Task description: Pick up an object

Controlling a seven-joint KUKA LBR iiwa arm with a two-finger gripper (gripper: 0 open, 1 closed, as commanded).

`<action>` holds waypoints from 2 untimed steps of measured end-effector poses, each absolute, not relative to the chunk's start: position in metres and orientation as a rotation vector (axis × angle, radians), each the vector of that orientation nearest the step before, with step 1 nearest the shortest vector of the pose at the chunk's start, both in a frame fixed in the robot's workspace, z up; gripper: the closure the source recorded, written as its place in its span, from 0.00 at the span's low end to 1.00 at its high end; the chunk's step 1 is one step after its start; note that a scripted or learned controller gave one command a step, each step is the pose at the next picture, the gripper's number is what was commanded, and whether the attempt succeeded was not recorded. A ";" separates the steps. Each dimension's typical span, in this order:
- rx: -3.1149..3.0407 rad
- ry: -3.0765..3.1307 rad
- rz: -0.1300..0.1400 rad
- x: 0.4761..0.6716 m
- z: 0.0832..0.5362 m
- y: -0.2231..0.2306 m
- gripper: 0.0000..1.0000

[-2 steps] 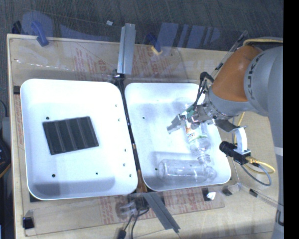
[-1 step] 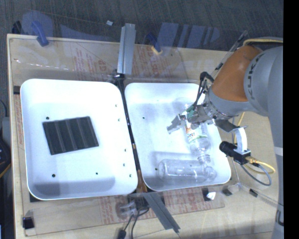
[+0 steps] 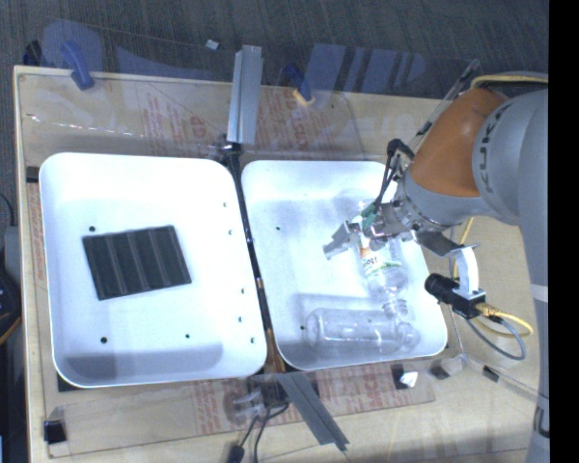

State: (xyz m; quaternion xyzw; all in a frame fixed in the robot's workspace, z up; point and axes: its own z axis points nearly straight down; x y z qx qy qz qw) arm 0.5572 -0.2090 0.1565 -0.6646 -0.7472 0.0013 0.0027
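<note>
My gripper (image 3: 352, 234) hangs over the right bin (image 3: 289, 210), in its right half. Directly below and touching it in the picture is a small clear bottle (image 3: 384, 276) with a red and white label, pointing toward the bin's near edge. Whether the bottle sits between the fingers is hidden by the wrist. A larger clear plastic bottle (image 3: 359, 327) lies on its side along the near wall of the same bin. A black ridged rectangular pad (image 3: 136, 260) lies flat in the left bin (image 3: 68, 191).
The grey arm with its orange band (image 3: 463, 157) enters from the right over the right bin's far corner. A metal divider post (image 3: 243, 95) stands behind the two bins. Cables run along the bench at the right.
</note>
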 end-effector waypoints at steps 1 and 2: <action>-2.084 -2.343 0.004 0.557 0.157 -0.209 0.00; -2.084 -2.343 0.004 0.557 0.157 -0.209 0.00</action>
